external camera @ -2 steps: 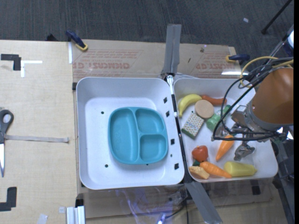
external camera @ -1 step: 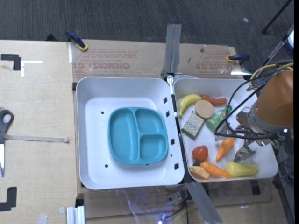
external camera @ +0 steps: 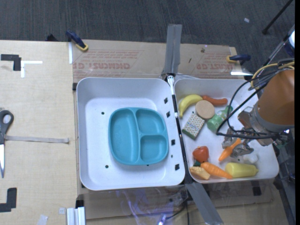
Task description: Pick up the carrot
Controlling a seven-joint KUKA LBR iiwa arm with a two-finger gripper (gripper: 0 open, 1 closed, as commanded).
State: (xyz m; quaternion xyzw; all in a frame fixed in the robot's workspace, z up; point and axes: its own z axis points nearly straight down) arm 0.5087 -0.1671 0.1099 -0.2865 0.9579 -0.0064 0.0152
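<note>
Hand [external camera: 236, 146] at lower right, gripping small carrot [external camera: 229, 150]; fingertips partly obscured; bin wall [external camera: 269, 170] near.

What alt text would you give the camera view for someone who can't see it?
A robot arm reaches into the right bin, its claw low over a small carrot among toy foods, including a banana and a second carrot. The left bin holds a blue divided plate.

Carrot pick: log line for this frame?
gripper in right bin | orange piece at fingers | carrot lying near front wall
</note>
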